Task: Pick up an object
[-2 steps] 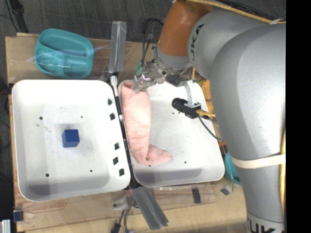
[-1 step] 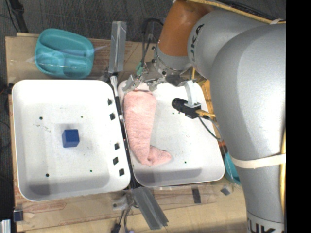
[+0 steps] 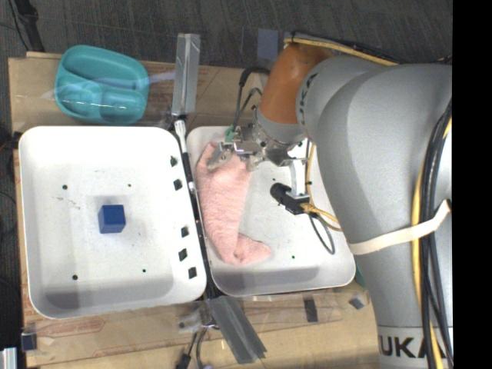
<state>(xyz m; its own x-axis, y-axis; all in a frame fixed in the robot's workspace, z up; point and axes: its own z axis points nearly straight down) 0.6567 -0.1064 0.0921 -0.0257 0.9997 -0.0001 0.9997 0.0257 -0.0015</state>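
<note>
My own bulk covers the right side of the right bin [image 3: 261, 283], so its right wall and far right corner are hidden from me. My gripper [image 3: 234, 151] sits over the far end of the pink cloth [image 3: 223, 206], and my fingers are too small and cluttered to read against it. My arm [image 3: 384, 167] is cut off at the near edge. The teal container [image 3: 100, 83] beyond the left bin [image 3: 46, 206] looks blurred.

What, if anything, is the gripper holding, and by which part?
It cannot be told: the gripper sits at the pink cloth's top edge, but no hold is visible.
</note>
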